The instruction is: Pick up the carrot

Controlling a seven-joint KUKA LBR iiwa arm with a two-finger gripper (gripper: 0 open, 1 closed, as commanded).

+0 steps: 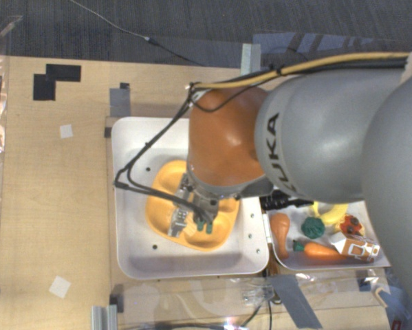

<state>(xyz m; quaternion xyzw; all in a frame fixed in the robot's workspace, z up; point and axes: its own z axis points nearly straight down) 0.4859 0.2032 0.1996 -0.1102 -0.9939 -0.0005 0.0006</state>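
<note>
Arm [316, 136] positioned over the left bin [133, 184], gripper [190, 224] lowered above a yellow dish [161, 184].

The gripper is seen at the centre of the left bin, its green-tipped fingers [204, 227] set slightly apart over the dish; nothing is seen between them. The carrot [320, 252] is located in the right bin [278, 254], at about 3 o'clock from the gripper and well apart from it, lying lengthwise near that bin's lower edge. At 12 o'clock from the carrot a green piece [313, 228] and a yellow piece [333, 214] are found; a brown piece [280, 229] stands at its 10 o'clock, and a small carton [358, 251] lies just beside its 3 o'clock end.
</note>
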